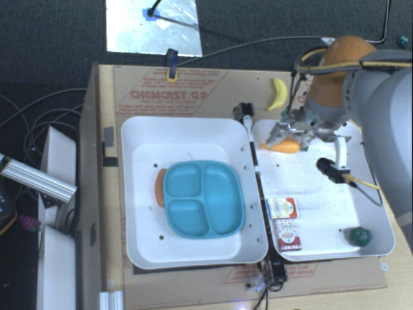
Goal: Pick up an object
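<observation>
Orange carrot-like toy [284,147] lies in the far left corner of the right bin [371,212], directly beneath the gripper [293,133]. Whether that is spread or pinching, I cannot tell. This looks like the grasp step. The next move calls for a firm closure, then a lift.

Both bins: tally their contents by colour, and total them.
Blue: 1, divided plate
Orange: 2, carrot-shaped piece, oblong piece at the plate's edge
Red-and-white: 1, packet
Green: 1, ball
Total: 5
</observation>
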You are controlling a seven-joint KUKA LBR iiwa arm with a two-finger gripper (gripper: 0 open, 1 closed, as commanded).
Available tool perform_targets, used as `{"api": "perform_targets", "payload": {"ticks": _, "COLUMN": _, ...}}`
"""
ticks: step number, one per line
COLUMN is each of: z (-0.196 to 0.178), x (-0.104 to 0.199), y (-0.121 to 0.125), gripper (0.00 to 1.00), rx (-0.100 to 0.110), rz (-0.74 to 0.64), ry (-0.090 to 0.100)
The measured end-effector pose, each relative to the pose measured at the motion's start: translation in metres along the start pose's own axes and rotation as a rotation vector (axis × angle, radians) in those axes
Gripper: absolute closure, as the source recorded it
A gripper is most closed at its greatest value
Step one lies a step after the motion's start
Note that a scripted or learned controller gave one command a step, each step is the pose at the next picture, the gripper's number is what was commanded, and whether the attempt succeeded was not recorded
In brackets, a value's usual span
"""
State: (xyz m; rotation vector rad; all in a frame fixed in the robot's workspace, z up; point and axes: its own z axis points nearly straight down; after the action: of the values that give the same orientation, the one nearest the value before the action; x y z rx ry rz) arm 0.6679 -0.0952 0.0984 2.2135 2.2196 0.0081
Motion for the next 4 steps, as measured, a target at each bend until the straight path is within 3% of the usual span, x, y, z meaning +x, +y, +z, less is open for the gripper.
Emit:
{"api": "perform_targets", "payload": {"ticks": 1, "z": -0.016, "x": -0.003, "y": 0.003, "gripper": 1.0, "rx": -0.01, "rz": 0.0, "ry": -0.005}}
{"api": "perform_targets", "payload": {"ticks": 2, "z": -0.028, "x": -0.003, "y": -0.043, "gripper": 1.0, "rx": 0.006, "rz": 0.001, "ry": 0.001}}
{"api": "perform_targets", "payload": {"ticks": 3, "z": -0.028, "x": -0.003, "y": -0.043, "gripper": 0.0, "rx": 0.006, "rz": 0.001, "ry": 0.001}}
{"api": "perform_targets", "payload": {"ticks": 4, "z": 0.008, "x": 0.006, "y": 0.001, "gripper": 0.0, "rx": 0.022, "rz": 0.003, "ry": 0.005}}
